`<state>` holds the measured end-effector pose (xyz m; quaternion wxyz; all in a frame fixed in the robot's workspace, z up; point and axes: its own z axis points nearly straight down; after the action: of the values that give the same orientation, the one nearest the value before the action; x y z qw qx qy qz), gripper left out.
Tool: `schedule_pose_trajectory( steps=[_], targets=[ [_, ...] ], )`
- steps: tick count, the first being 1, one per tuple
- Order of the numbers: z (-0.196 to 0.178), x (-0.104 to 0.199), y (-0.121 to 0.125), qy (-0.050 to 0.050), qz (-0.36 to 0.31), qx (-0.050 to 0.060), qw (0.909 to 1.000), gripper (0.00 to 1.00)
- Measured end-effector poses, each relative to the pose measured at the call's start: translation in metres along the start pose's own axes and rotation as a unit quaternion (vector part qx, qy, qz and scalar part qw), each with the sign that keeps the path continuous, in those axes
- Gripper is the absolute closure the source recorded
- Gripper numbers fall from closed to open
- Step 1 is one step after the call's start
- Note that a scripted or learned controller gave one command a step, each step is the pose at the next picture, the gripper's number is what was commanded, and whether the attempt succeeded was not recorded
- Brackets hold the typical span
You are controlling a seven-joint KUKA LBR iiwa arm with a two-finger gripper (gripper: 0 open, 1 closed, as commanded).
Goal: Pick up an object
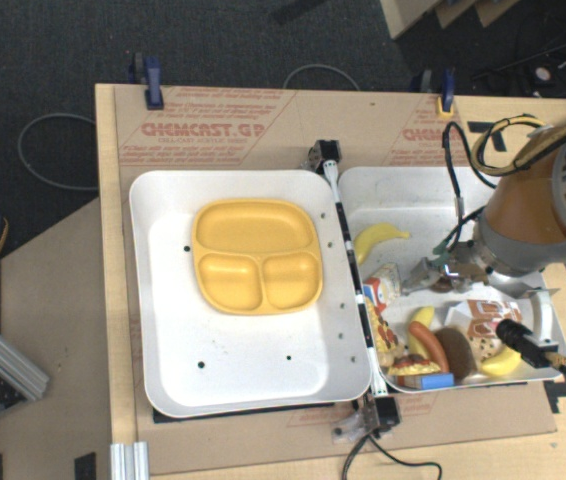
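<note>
Objects (433, 348), toy food pile, lying in right bin (403, 190), none lifted yet. Banana (381, 238) sitting apart near bin's upper left. Arm reaching in from right, end effector (441, 270) hovering low over pile; grip state impossible to tell. Left bin (163, 298) holding yellow divided tray (258, 255). Pick remaining undone.

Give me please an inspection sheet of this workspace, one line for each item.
Surface: bench covered with brown board, bearing two white bins.
Job's things: right bin holds a banana, a hot dog, packets, other toy food.
Clutter: yellow divided tray in left bin.
Grippers: gripper low inside right bin; grasp cannot be judged.
Cables: black cables along the arm; grey cable on floor.
Surroundings: dark carpet, blue clamps at bench edge.
</note>
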<state>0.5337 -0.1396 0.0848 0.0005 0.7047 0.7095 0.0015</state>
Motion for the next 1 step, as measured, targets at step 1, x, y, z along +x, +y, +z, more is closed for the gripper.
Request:
schedule_pose_trajectory(
  steps=[1],
  targets=[
    [-0.0008,0.0225,-0.0549,-0.001,0.003,0.000,1.0000,0.00]
  ],
)
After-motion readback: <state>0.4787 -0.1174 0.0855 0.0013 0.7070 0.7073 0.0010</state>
